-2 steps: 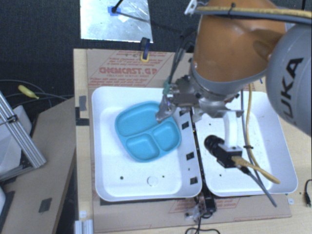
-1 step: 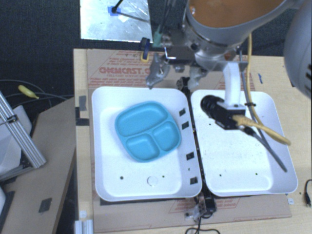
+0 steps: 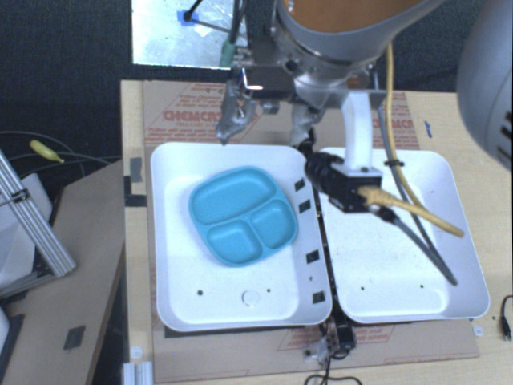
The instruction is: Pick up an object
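Observation:
A light blue plate [image 3: 240,215] with three compartments lies flat in the middle of the left white bin [image 3: 172,279]. My gripper [image 3: 263,137] hangs over the far rim of that bin, behind the plate and clear of it. Its two fingers stand wide apart, open, one finger [image 3: 230,121] to the left and the other near the wall between the bins. Nothing is between them.
The right white bin [image 3: 449,287] adjoins the left one, with a row of small black clips [image 3: 313,255] along the shared wall. Both bins rest on a cardboard sheet [image 3: 180,107]. A metal frame [image 3: 32,231] stands beyond the bench on the left.

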`<state>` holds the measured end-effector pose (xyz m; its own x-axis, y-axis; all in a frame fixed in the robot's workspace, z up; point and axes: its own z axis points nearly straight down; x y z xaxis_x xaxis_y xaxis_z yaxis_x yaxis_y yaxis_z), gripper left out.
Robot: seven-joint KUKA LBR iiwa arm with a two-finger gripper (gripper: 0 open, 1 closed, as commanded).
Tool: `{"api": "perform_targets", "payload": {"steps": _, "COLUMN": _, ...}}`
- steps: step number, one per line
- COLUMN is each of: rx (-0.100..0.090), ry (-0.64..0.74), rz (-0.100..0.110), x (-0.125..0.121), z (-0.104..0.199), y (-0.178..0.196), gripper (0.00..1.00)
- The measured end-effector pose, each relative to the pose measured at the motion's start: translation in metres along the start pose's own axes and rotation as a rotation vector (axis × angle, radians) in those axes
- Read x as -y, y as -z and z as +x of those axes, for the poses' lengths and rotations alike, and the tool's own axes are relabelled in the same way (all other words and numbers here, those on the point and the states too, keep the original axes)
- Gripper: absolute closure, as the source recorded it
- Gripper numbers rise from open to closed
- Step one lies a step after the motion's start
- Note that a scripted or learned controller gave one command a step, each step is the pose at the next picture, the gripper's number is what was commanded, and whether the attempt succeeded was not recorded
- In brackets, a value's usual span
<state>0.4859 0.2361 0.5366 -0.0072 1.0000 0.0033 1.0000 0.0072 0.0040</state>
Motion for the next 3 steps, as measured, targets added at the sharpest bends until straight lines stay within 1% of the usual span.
{"api": "perform_targets", "payload": {"steps": 1, "rx": 0.009, "ry": -0.008, "rz": 0.016, "x": 0.002, "z": -0.003, "y": -0.188, "gripper": 0.00}}
{"api": "perform_targets", "payload": {"steps": 2, "rx": 0.009, "ry": -0.010, "rz": 0.016, "x": 0.003, "z": -0.033, "y": -0.330, "gripper": 0.00}}
{"api": "perform_targets", "payload": {"steps": 3, "rx": -0.004, "ry": -0.004, "rz": -0.013, "x": -0.001, "z": -0.039, "y": -0.150, "gripper": 0.00}}
